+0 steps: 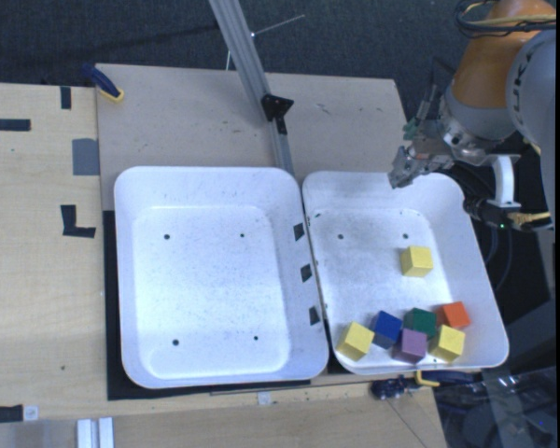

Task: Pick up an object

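The right bin [355,199] holds several small blocks. A yellow block [416,260] lies alone near its middle right. Along the front wall sit a yellow block [357,340], a blue block [387,327], a purple block [413,343], a green block [420,322], an orange block [455,315] and another yellow block [449,343]. My gripper [406,174] hangs over the bin's far right corner, well apart from all the blocks. Nothing shows between its fingers.
The left bin [131,194] stands beside the right one. A slanted metal bar [247,54] with a black clamp runs down to the gap between the bins at the back. A blue and yellow item [103,82] lies on the bench at far left.
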`<state>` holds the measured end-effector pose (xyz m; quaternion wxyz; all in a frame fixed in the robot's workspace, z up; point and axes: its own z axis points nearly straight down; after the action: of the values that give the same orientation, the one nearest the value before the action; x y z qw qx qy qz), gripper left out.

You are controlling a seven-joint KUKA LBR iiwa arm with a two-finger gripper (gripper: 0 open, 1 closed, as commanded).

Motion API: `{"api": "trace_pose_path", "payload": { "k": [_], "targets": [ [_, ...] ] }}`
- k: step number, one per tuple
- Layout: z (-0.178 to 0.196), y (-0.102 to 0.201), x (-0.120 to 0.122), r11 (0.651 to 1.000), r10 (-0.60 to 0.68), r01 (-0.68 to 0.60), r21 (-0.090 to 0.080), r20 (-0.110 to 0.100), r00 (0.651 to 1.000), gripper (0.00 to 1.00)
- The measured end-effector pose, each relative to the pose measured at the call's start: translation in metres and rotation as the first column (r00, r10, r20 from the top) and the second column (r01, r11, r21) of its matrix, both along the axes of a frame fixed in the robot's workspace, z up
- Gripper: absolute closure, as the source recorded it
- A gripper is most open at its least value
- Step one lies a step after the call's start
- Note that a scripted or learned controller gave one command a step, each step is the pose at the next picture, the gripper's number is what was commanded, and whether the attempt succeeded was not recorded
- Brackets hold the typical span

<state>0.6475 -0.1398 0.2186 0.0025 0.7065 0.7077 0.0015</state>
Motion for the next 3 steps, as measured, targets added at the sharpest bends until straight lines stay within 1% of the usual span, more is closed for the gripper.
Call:
{"api": "trace_pose_path", "payload": {
  "k": [1,2,3],
  "targets": [
    [0.030,0.001,0.001,1.000,0.000,0.000,0.001,-0.003,1.000,1.00],
    [0.016,0.053,-0.008,1.000,0.004,-0.004,0.002,-0.009,1.000,1.00],
    [0.004,0.106,-0.013,1.000,0.004,-0.004,0.003,-0.009,1.000,1.00]
  ]
}}
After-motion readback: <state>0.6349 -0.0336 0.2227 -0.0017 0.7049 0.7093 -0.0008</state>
